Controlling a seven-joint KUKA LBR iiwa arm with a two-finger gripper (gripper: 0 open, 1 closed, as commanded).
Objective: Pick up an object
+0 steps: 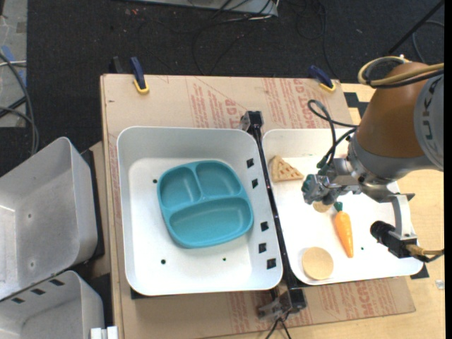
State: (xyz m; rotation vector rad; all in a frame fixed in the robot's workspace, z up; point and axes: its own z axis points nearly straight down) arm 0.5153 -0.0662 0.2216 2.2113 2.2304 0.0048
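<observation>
- Camera view, looking down at a slant: a brown cardboard-topped desk (191, 101) carries two shallow white bins, side by side.
- Left white bin (134, 189), centre of frame, holds a teal plastic divided plate (205, 203) lying flat.
- Right white bin (374, 263), right of frame, holds loose toy foods, spread apart, likely so each can be grabbed singly.
- Grey arm with orange band (395, 115) reaches in from the right; its dark pincer (319, 189) hangs low over the right bin's middle.
- Whether the pincer's jaws are apart or together cannot be told.
- Orange toy carrot (344, 233) lies just below and right of the pincer.
- Tan waffle-patterned wedge (284, 169) lies to the pincer's upper left.
- Round beige disc (318, 263) lies further toward the lower edge.
</observation>
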